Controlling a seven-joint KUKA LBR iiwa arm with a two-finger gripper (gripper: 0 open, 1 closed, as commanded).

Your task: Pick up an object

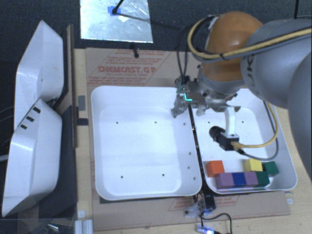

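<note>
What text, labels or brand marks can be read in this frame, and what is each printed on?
"CHEMCAST. G P": red print on the brown board under the bins, above the left bin; the last letters are uncertain.
Red print on the board's front edge, below the bins: too blurred to read.
Nothing readable on the blocks, the arm or the foil sheet.

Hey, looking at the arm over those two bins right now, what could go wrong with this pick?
The gripper sits over the divider between the bins, far from the blocks, so descending here would likely grab nothing or strike the rim. The orange block, purple block and blue block are packed in the right bin's corner, risking a jammed or multi-block grasp.
</note>
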